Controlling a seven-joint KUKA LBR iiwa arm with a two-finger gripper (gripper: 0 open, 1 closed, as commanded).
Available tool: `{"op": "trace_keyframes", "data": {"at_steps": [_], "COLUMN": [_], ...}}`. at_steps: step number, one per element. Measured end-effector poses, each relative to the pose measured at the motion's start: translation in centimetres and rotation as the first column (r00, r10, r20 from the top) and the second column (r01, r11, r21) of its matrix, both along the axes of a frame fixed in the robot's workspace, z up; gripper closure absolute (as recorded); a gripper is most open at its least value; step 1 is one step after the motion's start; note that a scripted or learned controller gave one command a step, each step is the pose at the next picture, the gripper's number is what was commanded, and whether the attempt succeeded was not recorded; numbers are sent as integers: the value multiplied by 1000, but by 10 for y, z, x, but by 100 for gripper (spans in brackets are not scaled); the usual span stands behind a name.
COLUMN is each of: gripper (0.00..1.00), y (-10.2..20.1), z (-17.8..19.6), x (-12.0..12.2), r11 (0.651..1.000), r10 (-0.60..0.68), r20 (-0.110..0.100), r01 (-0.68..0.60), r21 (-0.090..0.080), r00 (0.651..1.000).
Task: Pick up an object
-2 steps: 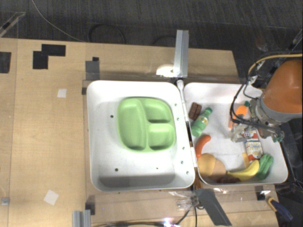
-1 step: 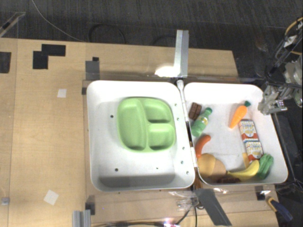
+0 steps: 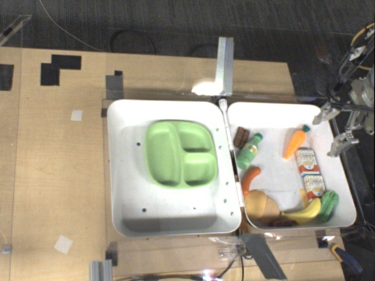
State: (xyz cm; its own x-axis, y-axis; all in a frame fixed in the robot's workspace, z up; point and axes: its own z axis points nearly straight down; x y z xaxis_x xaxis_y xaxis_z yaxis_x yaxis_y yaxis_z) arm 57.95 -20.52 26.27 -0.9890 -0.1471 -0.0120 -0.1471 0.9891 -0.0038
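The right bin [image 3: 275, 113] holds several toy foods. An orange carrot [image 3: 295, 143] lies near its far right, with a red and white carton [image 3: 309, 170] just below it. A brown chocolate bar [image 3: 241, 136] and a green bottle [image 3: 249, 150] lie by the left wall. A red pepper [image 3: 250, 177], a tan bread roll [image 3: 262, 204], a banana [image 3: 304, 212] and a green vegetable [image 3: 329, 204] fill the near end. My gripper [image 3: 330, 131] hangs over the bin's right rim, open, with nothing between its fingers, to the right of the carrot.
The left bin [image 3: 126, 174] holds a green divided plate [image 3: 180, 153]. A metal post [image 3: 225, 66] stands behind the divider between the bins. Wooden bench top stretches to the left, and cables hang at the far right.
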Motion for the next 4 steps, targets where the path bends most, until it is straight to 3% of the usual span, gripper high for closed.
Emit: {"op": "trace_keyframes", "data": {"at_steps": [1,2,3,4], "gripper": [0,0,0,0], "y": [0,52,59,70], "z": [-164,-172,-172,-173], "x": [-29,-39,-74,6], "r11": [1000,1000,999,999], "r10": [-24,5,-49,-43], "r20": [2,5,9,4], "r01": [24,-5,49,43], "r21": [0,0,-1,1], "r00": [1000,1000,999,999]}}
